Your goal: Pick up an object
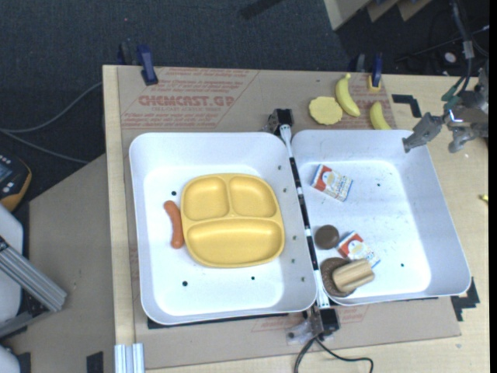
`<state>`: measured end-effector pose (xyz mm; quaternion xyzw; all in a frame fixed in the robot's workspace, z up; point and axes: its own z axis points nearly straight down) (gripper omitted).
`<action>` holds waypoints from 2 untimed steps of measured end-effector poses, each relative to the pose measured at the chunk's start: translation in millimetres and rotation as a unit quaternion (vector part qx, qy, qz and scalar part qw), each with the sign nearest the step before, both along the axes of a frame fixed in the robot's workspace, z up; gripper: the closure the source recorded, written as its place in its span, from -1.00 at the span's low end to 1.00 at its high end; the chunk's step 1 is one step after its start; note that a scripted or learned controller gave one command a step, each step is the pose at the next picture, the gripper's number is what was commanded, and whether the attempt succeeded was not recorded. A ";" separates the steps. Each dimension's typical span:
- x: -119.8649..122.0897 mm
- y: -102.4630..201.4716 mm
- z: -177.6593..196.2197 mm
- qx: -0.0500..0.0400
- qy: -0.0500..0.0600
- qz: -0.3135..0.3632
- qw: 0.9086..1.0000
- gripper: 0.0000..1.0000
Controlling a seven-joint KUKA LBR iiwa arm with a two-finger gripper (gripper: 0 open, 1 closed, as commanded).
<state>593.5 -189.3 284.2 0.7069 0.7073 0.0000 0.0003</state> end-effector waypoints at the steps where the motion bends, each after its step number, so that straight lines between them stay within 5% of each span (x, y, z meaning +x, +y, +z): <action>1: -5.4 54.3 -137.9 0.003 0.008 0.002 1.000 -1.00; 2: -66.5 84.4 -203.8 0.002 0.005 0.000 1.000 -1.00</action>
